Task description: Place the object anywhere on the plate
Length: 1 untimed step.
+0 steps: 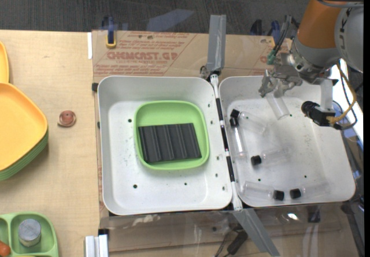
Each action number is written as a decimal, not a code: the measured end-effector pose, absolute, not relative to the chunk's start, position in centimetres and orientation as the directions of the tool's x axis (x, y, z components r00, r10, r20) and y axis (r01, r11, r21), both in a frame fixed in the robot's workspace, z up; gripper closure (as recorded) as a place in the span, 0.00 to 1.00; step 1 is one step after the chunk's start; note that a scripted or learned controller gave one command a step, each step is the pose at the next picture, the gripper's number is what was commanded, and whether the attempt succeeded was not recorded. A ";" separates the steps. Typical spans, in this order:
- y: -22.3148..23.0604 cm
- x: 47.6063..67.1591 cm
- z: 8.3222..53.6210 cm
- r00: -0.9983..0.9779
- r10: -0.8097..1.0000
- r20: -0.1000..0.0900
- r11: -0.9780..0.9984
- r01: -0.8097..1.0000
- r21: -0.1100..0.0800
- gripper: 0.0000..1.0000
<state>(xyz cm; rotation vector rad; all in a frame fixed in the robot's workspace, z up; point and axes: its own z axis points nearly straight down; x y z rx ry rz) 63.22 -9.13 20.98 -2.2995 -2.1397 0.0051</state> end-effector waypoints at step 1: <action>-5.4 61.4 19.1 -0.063 0.998 0.000 0.063 0.998 -0.003 1.00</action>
